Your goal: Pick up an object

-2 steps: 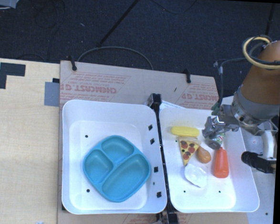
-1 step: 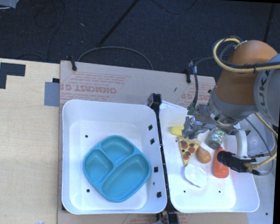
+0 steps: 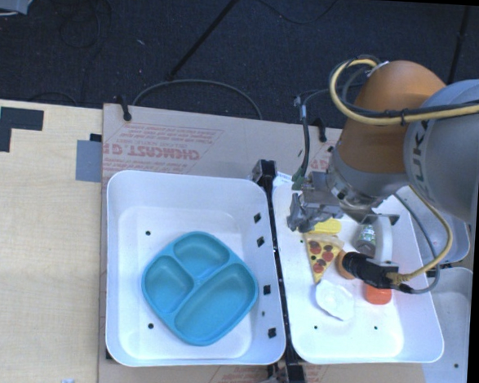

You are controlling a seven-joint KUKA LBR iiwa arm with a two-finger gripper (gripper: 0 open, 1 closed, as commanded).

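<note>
My gripper (image 3: pixel 300 219) hangs low over the upper left part of the right bin (image 3: pixel 392 345), close to the divider between the bins. Just right of it a yellow piece (image 3: pixel 327 227) lies partly under the wrist. A toy pizza slice (image 3: pixel 322 256) lies just below the gripper, apart from it. Further down lies a crumpled white item (image 3: pixel 334 300), with a small orange object (image 3: pixel 377 295) to its right. A shiny grey object (image 3: pixel 368 235) sits beneath the arm, partly hidden. I see nothing held in the gripper.
The left bin (image 3: pixel 133 195) holds a blue divided plate (image 3: pixel 199 287) lying flat at its middle. Both bins rest on a cardboard sheet (image 3: pixel 161 144). The bulky arm covers the right bin's upper right corner.
</note>
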